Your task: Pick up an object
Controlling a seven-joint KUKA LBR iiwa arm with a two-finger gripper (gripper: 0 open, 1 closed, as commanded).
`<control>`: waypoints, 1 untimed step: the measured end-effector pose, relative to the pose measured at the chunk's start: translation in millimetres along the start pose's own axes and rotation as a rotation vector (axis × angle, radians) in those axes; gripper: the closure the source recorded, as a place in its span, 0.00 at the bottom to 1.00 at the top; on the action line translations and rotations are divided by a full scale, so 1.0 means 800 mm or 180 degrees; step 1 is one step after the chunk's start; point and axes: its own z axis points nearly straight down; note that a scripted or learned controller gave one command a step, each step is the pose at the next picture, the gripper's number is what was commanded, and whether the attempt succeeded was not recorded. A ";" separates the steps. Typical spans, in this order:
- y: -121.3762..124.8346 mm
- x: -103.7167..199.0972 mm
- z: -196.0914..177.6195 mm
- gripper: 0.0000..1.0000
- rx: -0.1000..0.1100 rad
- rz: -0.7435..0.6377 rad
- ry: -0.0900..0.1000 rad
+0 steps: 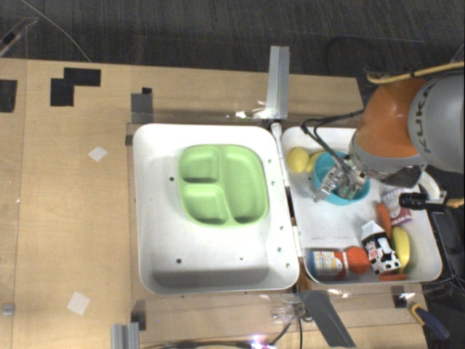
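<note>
My gripper (340,183) hangs low in the right bin (327,227), right over a teal bowl (328,187) near the bin's back. A yellow lemon (298,160) lies just left of the bowl. Along the front wall of the bin lie a jar with an orange lid (336,262), a small black and white carton (378,251) and a yellow banana (401,246). An orange carrot-like piece (383,217) and a small packet (393,201) sit at the right side. The arm's orange band and grey wrist cover the bin's back right corner.
The left bin (156,195) holds a light green divided plate (221,184). A metal post (278,82) stands behind the wall between the two bins. Black cables loop near the arm above the right bin.
</note>
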 end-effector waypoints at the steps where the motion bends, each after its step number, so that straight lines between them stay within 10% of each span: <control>1: 0.073 0.035 -0.099 1.00 0.0034 0.0933 0.0059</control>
